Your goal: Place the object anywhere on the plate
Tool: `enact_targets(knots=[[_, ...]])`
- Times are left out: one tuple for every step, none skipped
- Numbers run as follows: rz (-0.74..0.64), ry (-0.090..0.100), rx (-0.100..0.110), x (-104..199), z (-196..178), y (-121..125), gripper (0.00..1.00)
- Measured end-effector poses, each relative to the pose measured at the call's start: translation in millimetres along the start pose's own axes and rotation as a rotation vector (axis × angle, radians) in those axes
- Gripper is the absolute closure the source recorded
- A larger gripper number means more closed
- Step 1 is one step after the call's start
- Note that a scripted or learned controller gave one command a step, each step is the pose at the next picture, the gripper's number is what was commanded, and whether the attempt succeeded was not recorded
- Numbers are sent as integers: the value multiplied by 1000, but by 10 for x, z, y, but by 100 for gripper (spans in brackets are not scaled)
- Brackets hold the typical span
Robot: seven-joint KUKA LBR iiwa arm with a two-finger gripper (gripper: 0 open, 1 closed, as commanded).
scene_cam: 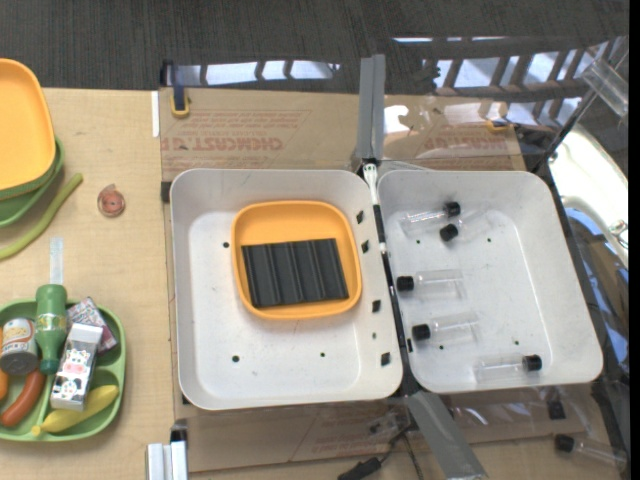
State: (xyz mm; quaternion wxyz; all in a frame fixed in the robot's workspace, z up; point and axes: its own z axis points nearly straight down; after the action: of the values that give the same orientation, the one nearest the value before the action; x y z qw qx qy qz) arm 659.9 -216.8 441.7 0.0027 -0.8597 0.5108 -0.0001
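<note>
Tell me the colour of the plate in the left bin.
Orange-yellow plate, seen in the camera view.

Two white bins (pixel 200 368) on the surface, side by side. Left bin: one orange plate (pixel 296 216), and on it one dark ribbed block (pixel 296 272). Right bin (pixel 570 348): five clear vials (pixel 440 286) with black caps, scattered. Off to the left, one green tray (pixel 110 398) of toy food, with one green bottle (pixel 51 320), one can (pixel 16 338) and one small carton (pixel 72 373) countable in it. One more orange plate (pixel 20 128) at the top left, and one small pink disc (pixel 111 201).
</note>
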Motion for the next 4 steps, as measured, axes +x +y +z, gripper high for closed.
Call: enact_targets(knots=[[-318,1,-1,-94,-1,-53,100],[-663,-1,-1,-4,13,-4,100],[-874,-2,0,29,16,13,100],[-877,-1,2,18,11,2,100]])
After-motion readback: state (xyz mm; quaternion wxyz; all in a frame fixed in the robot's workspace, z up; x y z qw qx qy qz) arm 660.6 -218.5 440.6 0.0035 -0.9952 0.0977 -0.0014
